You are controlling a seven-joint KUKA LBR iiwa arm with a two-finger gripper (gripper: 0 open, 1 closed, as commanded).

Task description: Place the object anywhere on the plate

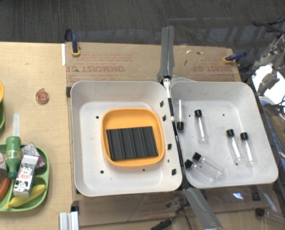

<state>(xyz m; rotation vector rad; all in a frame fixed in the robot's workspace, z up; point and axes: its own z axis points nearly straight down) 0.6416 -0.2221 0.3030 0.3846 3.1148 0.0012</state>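
A: Entry. Left bin [85,176] holds the orange plate [132,118], with a dark ribbed slab [133,143] lying across its middle. Right bin [262,166] holds the candidate objects: clear vials with black caps.

B: Count and positions?

A: Five legible. One vial [180,115] lies against the divider wall, nearest the plate. A second vial [200,126] sits mid-bin. Two more vials [233,145] lie side by side toward the right wall. A tipped vial [200,166] rests near the front edge, slanted.

B: Long axes?

A: The four upper ones run roughly front-to-back. The front one lies diagonal.

B: Claw state?

A: Cannot tell; no reading possible. Arm hardware is visible only as clutter at the far right [272,80], beyond the bin.

B: Governing relation, then?

A: Every vial lies left of the arm's side, and the plate lies further left again, across the divider. My judgement: pick not yet begun.
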